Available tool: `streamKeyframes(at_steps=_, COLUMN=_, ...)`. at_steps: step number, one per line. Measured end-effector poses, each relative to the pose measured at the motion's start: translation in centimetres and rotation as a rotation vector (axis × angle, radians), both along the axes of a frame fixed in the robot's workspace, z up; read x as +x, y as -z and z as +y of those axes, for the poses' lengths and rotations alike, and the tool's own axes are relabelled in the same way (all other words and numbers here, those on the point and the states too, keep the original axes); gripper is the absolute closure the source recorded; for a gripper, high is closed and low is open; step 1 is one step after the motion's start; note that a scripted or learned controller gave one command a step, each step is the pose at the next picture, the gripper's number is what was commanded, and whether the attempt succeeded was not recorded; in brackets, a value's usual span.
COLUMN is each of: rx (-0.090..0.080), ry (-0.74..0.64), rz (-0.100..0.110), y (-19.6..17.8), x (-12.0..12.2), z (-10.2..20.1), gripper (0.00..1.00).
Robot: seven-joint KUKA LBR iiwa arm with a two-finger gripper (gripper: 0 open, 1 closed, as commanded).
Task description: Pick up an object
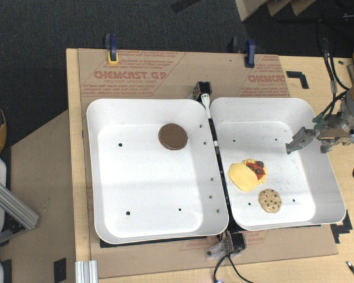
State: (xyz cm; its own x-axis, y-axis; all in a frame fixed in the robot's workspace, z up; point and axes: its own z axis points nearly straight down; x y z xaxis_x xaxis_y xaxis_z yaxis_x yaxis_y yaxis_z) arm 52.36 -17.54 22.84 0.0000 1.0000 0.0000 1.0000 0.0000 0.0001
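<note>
Landmark: divider (212,152), the seam where the two bins meet; all places given from it.
Left bin (106,217): one brown disc (173,137), just left of the divider, toward the far end. Flat on the floor, nothing touching it.
Right bin (318,214): yellow item (245,175) with a red-and-dark patch on top, just right of the divider, toward the near half. Cookie (270,200) sits close beside it, nearer the front wall; the two look apart, narrowly.
Gripper (297,141): over the right bin's far-right part, well right of the divider, apart from all three objects. Enters from the right, tip slanted toward the divider.
Fingers: cannot tell how far open; nothing seen between them.
Judgement: no object picked yet. The gripper's slant suggests an approach toward the yellow item or cookie. Their closeness risks nudging one while closing on the other.
</note>
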Motion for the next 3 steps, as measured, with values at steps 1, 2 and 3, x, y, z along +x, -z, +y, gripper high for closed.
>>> streamKeyframes(at_steps=1, rx=0.007, ry=-0.004, rz=0.015, y=13.6, x=-4.1, z=7.3, gripper=0.0)
streamKeyframes(at_steps=2, rx=0.002, ry=0.0, rz=0.004, y=14.5, x=-4.5, z=8.2, gripper=0.0)
streamKeyframes(at_steps=3, rx=0.001, ry=0.001, rz=-0.001, y=13.3, x=-4.4, z=8.2, gripper=1.0)
